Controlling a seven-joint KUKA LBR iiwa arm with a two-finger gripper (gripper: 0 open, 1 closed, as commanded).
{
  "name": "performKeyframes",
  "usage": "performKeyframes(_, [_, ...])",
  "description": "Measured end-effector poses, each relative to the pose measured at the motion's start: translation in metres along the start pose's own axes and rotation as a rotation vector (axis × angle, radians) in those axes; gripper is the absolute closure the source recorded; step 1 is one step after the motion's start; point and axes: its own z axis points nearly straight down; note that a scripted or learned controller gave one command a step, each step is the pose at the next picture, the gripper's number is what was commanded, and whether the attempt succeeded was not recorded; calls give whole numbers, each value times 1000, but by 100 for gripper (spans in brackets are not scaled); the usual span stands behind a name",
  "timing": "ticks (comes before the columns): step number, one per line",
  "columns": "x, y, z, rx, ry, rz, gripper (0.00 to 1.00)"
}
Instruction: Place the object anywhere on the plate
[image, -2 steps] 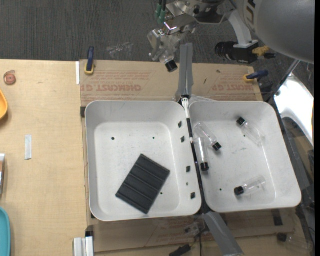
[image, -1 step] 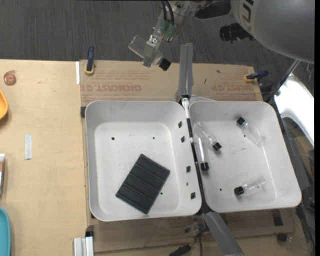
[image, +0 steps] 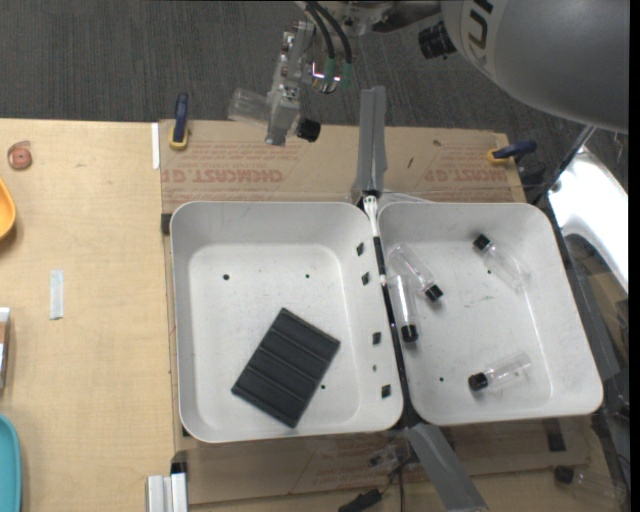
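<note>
You can see the small clear plastic tube with a black cap (image: 262, 106) up high, far past the flat black ridged plate (image: 287, 366) and well apart from it. The tube lies sideways in the air, with its black cap on the end closer to the right. The grey two-finger gripper (image: 285, 112) is pinching the tube near its middle, so its fingers are pressed onto the tube. The gripper hangs from the big grey arm (image: 540, 40), which comes in from the right, far beyond the plate. The plate lies flat and turned at a slant on the floor of the left white bin (image: 200, 300), nearer the front wall of that bin. To the right of the plate, past the wall between them, sits the right white bin (image: 560, 330). You can see four more clear tubes with black caps in it: two close to the plate's side (image: 403, 305) (image: 416, 274), one farther back (image: 499, 256) and one toward the front (image: 499, 374). Under both bins, and under the held tube, is a brown cardboard sheet (image: 420, 165). A blue and yellow clamp (image: 180, 122) grips the sheet's far left corner, far behind the plate.
</note>
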Motion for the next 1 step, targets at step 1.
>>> performKeyframes(1, [-2, -2, -8, -1, -2, 5, 100])
